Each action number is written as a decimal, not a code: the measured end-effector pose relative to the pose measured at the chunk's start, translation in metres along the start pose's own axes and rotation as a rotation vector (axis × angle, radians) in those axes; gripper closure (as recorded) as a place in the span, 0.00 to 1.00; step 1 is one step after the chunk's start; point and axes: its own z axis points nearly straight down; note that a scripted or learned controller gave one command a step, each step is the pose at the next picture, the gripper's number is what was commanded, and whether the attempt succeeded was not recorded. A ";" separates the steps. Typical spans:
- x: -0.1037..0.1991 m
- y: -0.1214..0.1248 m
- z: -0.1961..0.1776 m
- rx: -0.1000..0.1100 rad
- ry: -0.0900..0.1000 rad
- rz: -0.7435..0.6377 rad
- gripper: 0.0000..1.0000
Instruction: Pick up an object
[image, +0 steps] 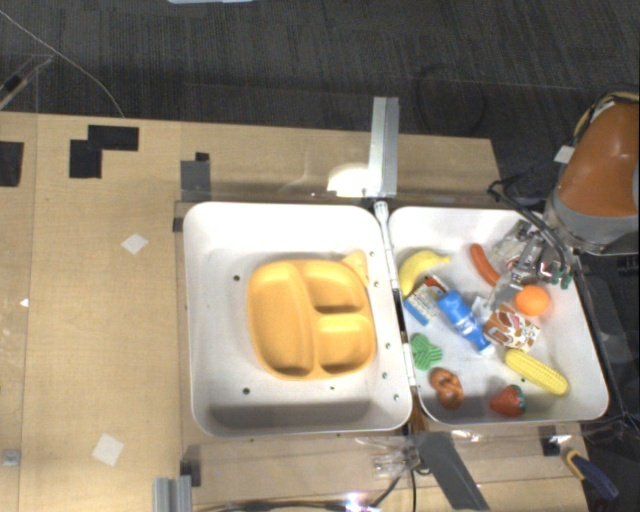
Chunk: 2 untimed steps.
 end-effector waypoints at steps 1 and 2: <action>-0.048 -0.013 0.051 -0.002 -0.011 0.182 0.00; -0.051 -0.010 0.036 -0.004 -0.022 0.173 1.00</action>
